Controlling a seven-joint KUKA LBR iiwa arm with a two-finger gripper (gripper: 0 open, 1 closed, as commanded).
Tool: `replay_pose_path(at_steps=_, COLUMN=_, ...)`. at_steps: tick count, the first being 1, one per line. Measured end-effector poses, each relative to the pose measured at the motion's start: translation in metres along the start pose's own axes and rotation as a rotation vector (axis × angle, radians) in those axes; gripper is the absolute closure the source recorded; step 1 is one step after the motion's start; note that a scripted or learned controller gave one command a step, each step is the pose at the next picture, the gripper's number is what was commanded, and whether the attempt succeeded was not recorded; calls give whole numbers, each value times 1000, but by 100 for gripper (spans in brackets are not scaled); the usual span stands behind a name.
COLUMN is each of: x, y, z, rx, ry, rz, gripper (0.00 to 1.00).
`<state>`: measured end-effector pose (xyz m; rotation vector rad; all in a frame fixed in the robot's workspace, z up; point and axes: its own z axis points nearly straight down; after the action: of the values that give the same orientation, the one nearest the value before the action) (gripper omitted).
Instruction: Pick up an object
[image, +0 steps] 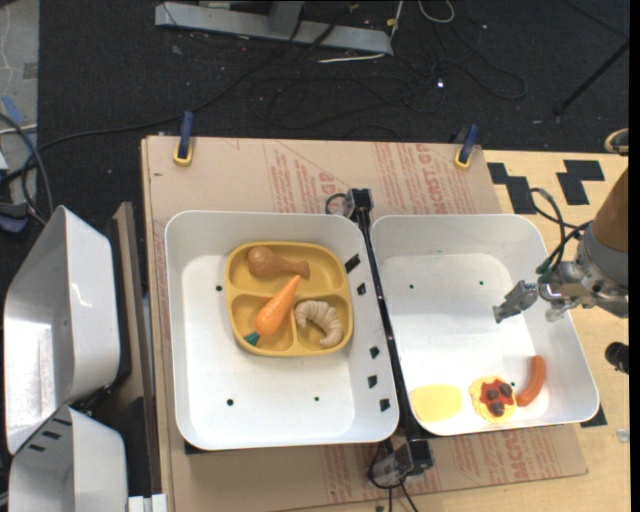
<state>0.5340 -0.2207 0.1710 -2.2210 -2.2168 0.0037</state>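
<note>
My gripper (533, 305) hangs over the right part of the right bin (450, 235), with the arm coming in from the right edge. Its two fingers stand apart, open, with nothing between them. Below it, near the bin's front wall, lie an orange-red sausage (532, 381), a small red and yellow piece (493, 396) and a flat pale yellow disc (437, 402). The sausage is the closest of these, a short way in front of the gripper and apart from it.
In the left bin (200, 400) sits a yellow divided plate (237, 265) holding a brown drumstick (275, 263), an orange carrot (277, 306) and a pale shrimp (322, 320). A black divider (378, 310) runs between the bins. The right bin's back half is bare white.
</note>
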Motion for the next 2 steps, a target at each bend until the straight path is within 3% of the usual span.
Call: replay_pose_path(at_steps=2, x=8, y=-6, z=80, rx=-2, ry=0, rz=-1, gripper=0)
